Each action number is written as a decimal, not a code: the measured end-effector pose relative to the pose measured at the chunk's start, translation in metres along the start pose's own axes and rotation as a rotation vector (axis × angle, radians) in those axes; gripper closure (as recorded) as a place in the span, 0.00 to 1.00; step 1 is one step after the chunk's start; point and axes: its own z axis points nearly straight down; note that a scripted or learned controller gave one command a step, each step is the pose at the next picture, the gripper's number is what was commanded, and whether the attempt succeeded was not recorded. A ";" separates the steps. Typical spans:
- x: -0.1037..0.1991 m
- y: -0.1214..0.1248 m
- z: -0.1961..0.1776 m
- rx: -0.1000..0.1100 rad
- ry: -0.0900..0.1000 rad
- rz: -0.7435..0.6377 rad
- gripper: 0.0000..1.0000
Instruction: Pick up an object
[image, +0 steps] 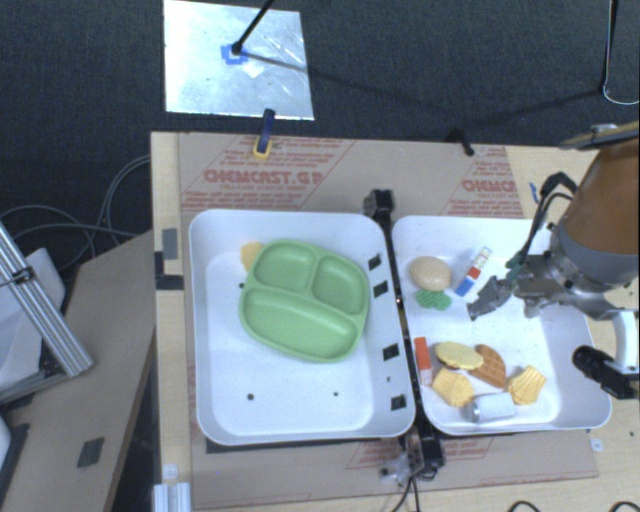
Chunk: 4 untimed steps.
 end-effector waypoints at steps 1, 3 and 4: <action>0.000 0.002 -0.005 -0.011 -0.001 -0.003 0.00; -0.008 -0.011 0.098 -0.006 0.000 0.001 0.00; -0.009 -0.007 0.145 -0.019 -0.004 0.000 0.00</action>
